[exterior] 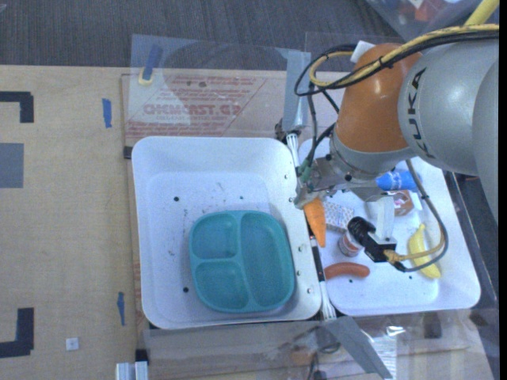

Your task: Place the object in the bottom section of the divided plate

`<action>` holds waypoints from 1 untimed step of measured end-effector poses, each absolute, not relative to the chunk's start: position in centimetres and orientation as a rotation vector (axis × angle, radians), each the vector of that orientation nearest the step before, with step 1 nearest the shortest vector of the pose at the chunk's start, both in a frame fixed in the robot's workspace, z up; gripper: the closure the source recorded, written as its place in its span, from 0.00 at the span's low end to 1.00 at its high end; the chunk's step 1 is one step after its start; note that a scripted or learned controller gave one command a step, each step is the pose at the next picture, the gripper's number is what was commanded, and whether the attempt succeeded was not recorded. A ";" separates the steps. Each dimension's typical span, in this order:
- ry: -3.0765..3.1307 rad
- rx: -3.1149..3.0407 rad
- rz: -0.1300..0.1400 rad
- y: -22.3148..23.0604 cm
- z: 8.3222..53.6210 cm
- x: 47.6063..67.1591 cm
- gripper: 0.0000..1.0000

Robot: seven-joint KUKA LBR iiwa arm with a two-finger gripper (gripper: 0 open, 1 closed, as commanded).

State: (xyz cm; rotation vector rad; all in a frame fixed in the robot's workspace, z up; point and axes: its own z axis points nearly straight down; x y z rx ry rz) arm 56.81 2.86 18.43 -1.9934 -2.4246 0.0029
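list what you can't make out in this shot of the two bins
- Gripper: camera view, the arm above covers it, so whether it grips the carrot is unclear.
- Blue object: camera view, mostly hidden under the arm.
- Back half of the right bin: covered by the arm.
- Small items between carrot and banana: too small and cluttered to identify.

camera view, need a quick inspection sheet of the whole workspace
surface: wooden bench bearing left bin and right bin
job's things: teal divided plate in left bin, sections bare
clutter: carrot, sausage, banana and small packets in right bin
grippers: gripper over the bins' shared edge, above the carrot; state unclear
cables: yellow cable and black cables loop around the wrist
surroundings: clear printed sheet behind left bin; blue tape on bench
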 end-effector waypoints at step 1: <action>-2.423 -1.996 0.003 2.8 18.4 56.8 0.00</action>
